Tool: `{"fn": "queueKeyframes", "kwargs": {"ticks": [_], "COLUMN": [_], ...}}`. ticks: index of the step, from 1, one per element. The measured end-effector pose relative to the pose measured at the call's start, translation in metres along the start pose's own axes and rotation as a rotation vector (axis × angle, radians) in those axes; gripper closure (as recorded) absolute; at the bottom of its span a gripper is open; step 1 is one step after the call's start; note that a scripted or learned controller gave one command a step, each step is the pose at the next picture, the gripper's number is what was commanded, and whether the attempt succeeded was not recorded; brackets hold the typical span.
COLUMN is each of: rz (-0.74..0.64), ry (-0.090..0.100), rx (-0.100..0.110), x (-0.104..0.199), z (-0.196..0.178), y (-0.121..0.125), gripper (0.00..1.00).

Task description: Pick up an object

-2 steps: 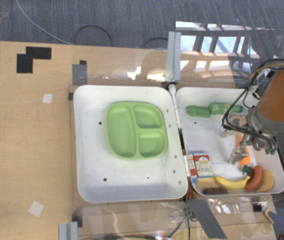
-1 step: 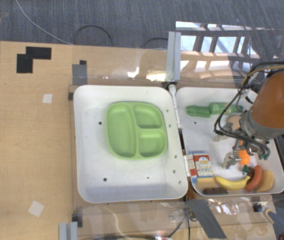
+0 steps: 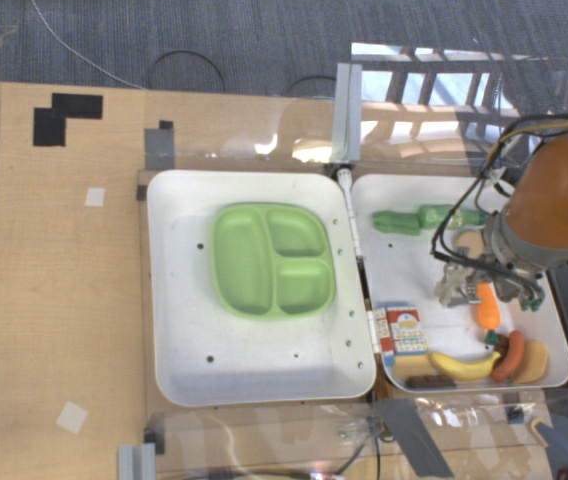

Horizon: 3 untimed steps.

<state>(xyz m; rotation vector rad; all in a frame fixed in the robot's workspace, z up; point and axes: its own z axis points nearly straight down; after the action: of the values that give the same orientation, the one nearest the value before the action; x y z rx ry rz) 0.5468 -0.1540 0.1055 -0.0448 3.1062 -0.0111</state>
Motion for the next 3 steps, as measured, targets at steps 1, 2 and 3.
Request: {"fn": "queueKeyframes", "kwargs": {"ticks": [1, 2, 3], "rz": [-0.076, -0.019, -0.157], "ry": [0.024, 0.014, 0.020], "rx": [-0.007, -0.002, -0.006], "x": [0.024, 0.008, 0.012], "z": [-0.032, -0.183, 0.006], "y": [0.024, 0.011, -0.009], "gripper": [1.00, 1.00, 1.00]}}
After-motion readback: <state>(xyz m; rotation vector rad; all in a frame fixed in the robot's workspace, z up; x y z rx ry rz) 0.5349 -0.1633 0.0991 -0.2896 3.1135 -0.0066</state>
